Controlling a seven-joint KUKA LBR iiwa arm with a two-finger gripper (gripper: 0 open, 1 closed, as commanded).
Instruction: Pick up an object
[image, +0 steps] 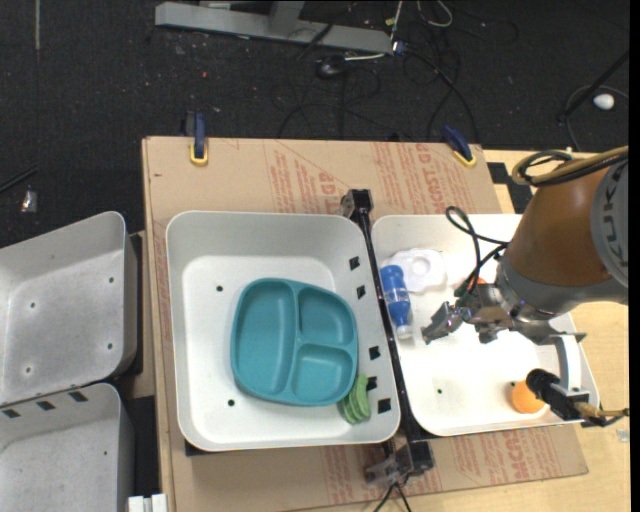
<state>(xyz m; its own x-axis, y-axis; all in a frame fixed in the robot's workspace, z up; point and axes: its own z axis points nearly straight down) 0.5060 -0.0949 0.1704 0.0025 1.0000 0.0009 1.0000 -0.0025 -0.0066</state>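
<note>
Hovering over the middle of the right bin (440, 410), the gripper (455, 320) spreads its 2 fingers, gripping nothing. Red print on the cardboard under the bins is unreadable. A blue-labelled clear plastic bottle (396, 295) lies along that bin's left wall; an orange ball (522, 397) sits near its front right corner.

Grey-and-orange arm (575, 235) cut off by right edge, hiding right white bin's (440, 400) far corner; small green object (354, 402), left of jaws, partly under teal divided plate (295, 342).

tool (447, 322) over right bin (470, 405) | blue bottle (396, 296) beside | teal plate (295, 342) left bin (200, 300)
</note>
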